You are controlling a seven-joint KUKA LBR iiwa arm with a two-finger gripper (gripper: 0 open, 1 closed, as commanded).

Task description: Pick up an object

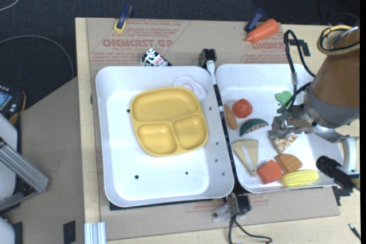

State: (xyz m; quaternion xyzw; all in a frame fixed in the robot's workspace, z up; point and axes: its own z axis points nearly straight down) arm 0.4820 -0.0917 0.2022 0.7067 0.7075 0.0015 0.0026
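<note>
Far left on the cardboard-topped bench: a blue and yellow clamp at the back edge, then a small black-and-white spotted toy just behind the left bin.

Inside that bin, near its middle: a yellow three-section plate, lying flat, with a pale translucent ring-like piece touching its back right corner (too faint to name further).

Between the two bins, at the back: a black clip.

Beyond the right bin, on the bench: a toy carrot.

In the right bin, from its left wall onward:
- A tan stick-shaped toy food.
- A red tomato just beside the stick.
- A watermelon slice.
- A pale cheese wedge nearer the front.
- An orange-red block.
- A brown bread-like piece touching the block.
- A yellow corn cob at the front rim.
- A green leafy piece toward the back.

Over the right half of this bin: the gripper, low above a beige ridged piece that sits between the watermelon slice and the bread-like piece. Grip state impossible to tell from this angle, and likewise whether anything is held.

Farthest right: the grey arm with its orange band.
</note>
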